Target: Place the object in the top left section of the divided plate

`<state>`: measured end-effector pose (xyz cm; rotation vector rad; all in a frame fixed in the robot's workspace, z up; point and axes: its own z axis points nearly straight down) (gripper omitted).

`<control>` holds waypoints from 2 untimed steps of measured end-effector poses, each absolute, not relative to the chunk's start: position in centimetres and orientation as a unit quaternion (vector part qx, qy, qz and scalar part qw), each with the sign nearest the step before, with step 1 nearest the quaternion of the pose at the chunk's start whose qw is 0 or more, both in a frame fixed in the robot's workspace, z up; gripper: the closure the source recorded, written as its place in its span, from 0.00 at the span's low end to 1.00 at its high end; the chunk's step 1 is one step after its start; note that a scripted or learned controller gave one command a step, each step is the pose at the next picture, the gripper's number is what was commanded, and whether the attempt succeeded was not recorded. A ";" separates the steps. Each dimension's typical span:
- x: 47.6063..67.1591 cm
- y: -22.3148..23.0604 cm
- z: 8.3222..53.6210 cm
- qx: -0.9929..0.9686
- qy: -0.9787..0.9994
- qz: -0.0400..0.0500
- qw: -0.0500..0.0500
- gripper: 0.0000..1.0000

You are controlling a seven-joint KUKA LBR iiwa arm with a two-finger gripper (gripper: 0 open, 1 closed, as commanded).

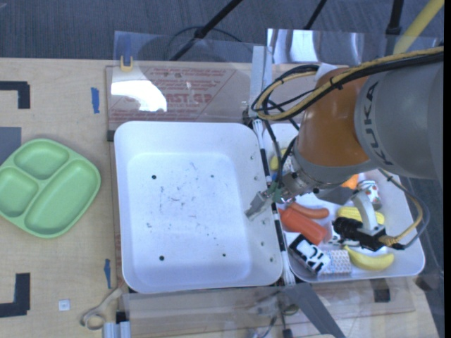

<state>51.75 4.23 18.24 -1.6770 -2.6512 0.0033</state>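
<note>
A green divided plate (46,186) lies on the wooden bench at the far left, with three sections and nothing in them. My gripper (270,200) hangs over the seam between the two white bins, at the left edge of the right bin (412,259). Right beside it in that bin lies an orange-red carrot-like object (304,220). Around it sit yellow banana-like pieces (372,259), a black-and-white item (309,253) and a white object (368,196). I see nothing clearly held between the fingers.
The left white bin (134,153) holds only small dark specks. The grey and orange arm (352,118) covers the upper part of the right bin. A clear plastic sheet (180,90) stands behind the left bin. Black and blue tape marks dot the bench at left.
</note>
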 end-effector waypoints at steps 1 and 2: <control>52.7 4.7 43.4 -0.601 -0.799 0.001 0.000 0.00; 55.0 8.7 30.0 -0.678 -0.735 0.002 0.001 0.00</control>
